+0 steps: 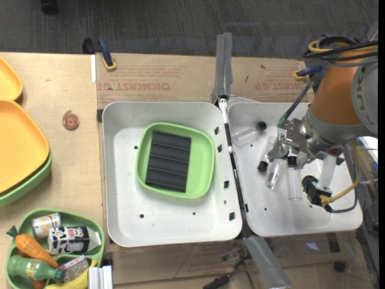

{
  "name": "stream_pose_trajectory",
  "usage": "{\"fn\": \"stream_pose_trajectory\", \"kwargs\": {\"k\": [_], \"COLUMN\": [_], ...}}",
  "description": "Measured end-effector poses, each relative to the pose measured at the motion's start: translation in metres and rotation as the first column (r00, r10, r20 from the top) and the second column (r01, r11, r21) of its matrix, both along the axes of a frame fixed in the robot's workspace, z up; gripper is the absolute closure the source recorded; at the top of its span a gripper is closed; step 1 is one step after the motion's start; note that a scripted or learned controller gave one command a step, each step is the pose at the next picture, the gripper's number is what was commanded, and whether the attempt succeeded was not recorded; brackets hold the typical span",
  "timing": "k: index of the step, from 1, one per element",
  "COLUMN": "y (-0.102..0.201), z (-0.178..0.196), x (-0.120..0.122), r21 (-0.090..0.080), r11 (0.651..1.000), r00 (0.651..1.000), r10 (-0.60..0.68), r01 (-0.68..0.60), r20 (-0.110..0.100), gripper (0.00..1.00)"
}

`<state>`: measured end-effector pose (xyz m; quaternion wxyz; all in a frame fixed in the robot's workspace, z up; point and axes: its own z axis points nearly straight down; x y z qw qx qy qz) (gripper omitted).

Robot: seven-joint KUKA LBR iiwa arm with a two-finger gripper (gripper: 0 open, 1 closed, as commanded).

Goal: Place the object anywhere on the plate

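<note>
Camera view: left bin [120, 221] holding green plate [204, 143], black ridged object [168, 160] lying on it. Right bin [264, 221], at 3 o'clock, holding clear tubes [274, 174]. Tool [287, 155] above them, fingers spread, pinching nothing.

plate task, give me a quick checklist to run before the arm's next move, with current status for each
1. Green plate sits inside the left bin: ok.
2. Landing spot free: not ok, a dark ridged block covers the plate's middle; only its rim is bare.
3. Gripper over the right bin, where clear items lie: ok.
4. Object seen between the fingers: cannot tell; the clear tube lies just below the gripper.
5. Route to the plate crosses the divider between the bins: ok, nothing stands on it.
</note>
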<state>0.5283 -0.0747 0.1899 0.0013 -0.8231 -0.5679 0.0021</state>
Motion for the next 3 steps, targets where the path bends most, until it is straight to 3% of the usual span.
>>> {"fn": "stream_pose_trajectory", "kwargs": {"k": [1,2,3], "y": [0.057,0.125,0.125], "z": [0.000,0.000,0.000], "x": [0.027,0.035,0.035], "r21": [-0.001,0.000,-0.001], "r11": [0.999,0.957,0.957], "r00": [0.999,0.957,0.957], "r10": [0.052,0.291,0.291], "r01": [-0.052,-0.291,-0.291], "r20": [0.000,0.001,0.001], "gripper": [1.00,1.00,0.00]}}
